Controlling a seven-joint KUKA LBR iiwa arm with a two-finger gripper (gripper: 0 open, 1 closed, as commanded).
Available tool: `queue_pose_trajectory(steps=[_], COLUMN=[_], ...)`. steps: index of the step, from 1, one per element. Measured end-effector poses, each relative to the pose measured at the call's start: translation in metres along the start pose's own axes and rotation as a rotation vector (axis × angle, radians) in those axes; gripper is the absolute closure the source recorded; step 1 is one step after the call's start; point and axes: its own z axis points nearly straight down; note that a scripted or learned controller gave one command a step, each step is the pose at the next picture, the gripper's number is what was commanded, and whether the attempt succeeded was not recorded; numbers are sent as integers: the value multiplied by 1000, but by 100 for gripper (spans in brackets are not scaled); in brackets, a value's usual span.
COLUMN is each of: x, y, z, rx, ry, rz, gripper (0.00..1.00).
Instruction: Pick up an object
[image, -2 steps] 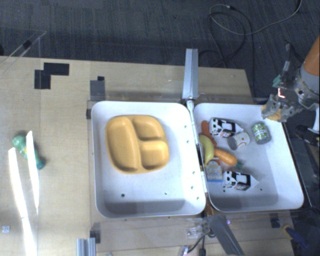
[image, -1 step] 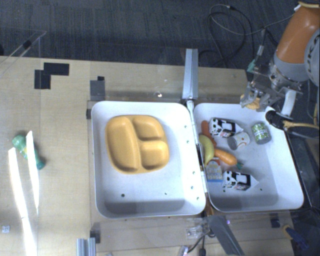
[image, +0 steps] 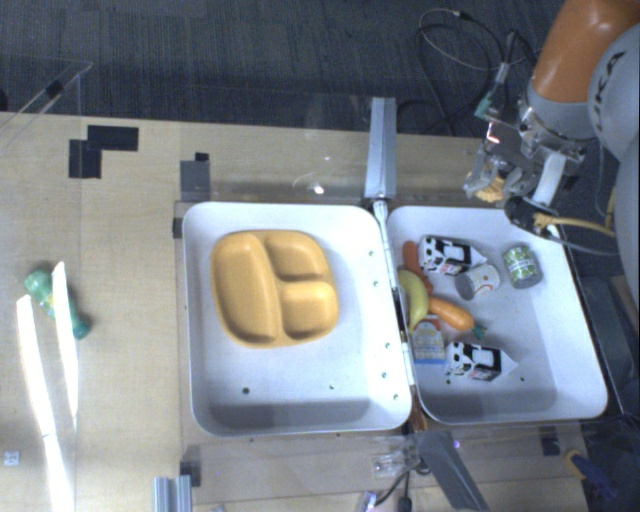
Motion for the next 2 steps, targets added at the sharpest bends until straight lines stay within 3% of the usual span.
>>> queue_pose_trajectory(steps=[1,2], x=[-20,-10], y=[10,5], z=[27,5], rx=[0,0], ry=[-1,1], rz=[43,81], gripper=[100,100])
